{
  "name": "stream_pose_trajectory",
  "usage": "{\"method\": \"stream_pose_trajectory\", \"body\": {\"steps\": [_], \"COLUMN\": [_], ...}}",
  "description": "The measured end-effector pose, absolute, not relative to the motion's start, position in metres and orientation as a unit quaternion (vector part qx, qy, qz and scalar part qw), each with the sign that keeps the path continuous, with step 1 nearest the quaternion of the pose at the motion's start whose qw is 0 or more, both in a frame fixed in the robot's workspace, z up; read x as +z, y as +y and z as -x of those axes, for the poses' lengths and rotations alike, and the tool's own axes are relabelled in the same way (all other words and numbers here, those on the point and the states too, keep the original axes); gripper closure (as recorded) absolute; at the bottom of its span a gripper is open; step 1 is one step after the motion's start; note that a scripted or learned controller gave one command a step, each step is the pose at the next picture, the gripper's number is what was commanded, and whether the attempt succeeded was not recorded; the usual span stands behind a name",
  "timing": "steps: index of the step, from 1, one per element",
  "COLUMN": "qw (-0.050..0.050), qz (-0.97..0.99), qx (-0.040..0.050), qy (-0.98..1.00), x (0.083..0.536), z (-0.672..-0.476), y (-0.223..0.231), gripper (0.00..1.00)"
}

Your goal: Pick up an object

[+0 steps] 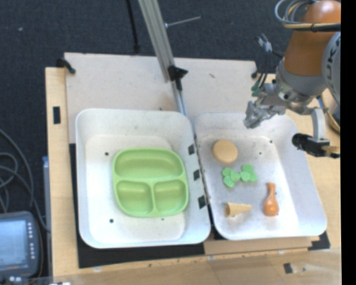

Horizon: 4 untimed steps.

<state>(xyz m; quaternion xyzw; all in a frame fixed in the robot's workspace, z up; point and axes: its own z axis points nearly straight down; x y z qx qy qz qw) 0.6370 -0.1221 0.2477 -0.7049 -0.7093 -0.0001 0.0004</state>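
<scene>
Bread roll: round tan bun-looking toy (225, 151), sitting in the upper left part of the right bin (296, 177). My guess for the pick, since it's the closest thing to the pincer.
Pincer: (253, 117) hanging over the back rim of the right bin, near its upper middle. Can't tell whether it's open or closed from this angle, and I see nothing in it.
Key relation: roll lies down and to the left of the pincer in the camera view, near but not under it. It's basically round, so no long axis to line up with, any wrist angle should do.
Other options: green clover-ish piece (238, 176) just below the roll, an ice cream cone (238, 208) lying on its side pointing left, and an orange gourd-shaped thing (271, 201) standing roughly vertical in the view. All apart from each other, so room to close around any of them.
Left bin: (95, 159) has a green divided plate (149, 181) in it, well away from the arm.
Surface: white bin floor, looks smooth and shallow-walled; the roll could slide or roll if nudged, just my read.
Room: light wooden desk (107, 76) under both bins, dark carpet around it, a metal pole (157, 31) slanting in from the top, a monitor (10, 245) at bottom left.
</scene>
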Motion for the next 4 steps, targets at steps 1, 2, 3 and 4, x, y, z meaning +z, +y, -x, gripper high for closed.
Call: {"method": "stream_pose_trajectory", "body": {"steps": [1,2,3,4], "qw": [0.000,0.000,0.001,0.001], "qz": [0.705,0.704,0.704,0.704], "qx": [-0.0006,-0.0011,-0.0001,-0.0009], "qy": [-0.709,-0.710,-0.710,-0.710], "x": [0.249,0.255,0.244,0.253], "z": [-0.627,-0.610,-0.587,-0.567], "y": [-0.078,-0.023,0.032,0.078], "gripper": [1.00,1.00,1.00,1.00]}}
